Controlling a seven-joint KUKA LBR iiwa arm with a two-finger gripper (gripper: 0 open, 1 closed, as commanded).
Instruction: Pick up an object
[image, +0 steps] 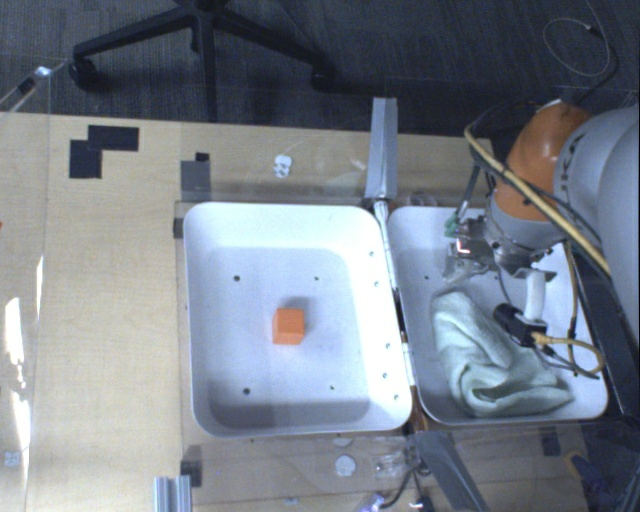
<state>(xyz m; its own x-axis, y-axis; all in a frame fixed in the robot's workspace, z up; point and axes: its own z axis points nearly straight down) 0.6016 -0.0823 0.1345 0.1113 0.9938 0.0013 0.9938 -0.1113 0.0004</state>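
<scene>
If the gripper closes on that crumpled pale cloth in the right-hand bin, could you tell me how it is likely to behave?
The cloth lies bunched in soft folds, so it is probably floppy and would drape or unfold when lifted. It looks light, and a pinch may catch just one fold. It spreads over much of the right bin, so part might drag along the floor.

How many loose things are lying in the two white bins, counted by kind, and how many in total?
Small orange cube, in the left white plastic bin: 1
Crumpled pale greenish-white cloth, in the right white plastic bin: 1
Total: 2
</scene>
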